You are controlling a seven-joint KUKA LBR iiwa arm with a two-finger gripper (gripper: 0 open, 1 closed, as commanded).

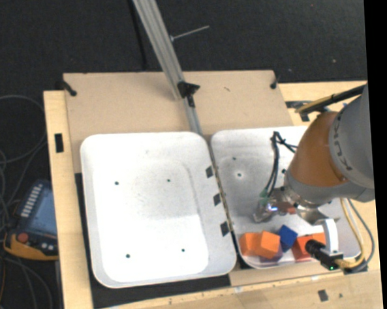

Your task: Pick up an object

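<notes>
In the right bin (pixel 246 154), near its front edge, lie an orange block (pixel 260 244), a blue block (pixel 289 236) and a smaller orange piece (pixel 305 247). My gripper (pixel 267 211) hangs low in this bin, just behind and above the orange block. The grey arm with its orange band (pixel 318 159) reaches in from the right and covers the bin's right part. Nothing shows between the fingers.
The left bin (pixel 151 205) lies beside the right one. A metal pole (pixel 168 57) slants from the top down to the gap between the bins. Cables and a handheld pendant (pixel 34 219) lie on the floor at the left.
</notes>
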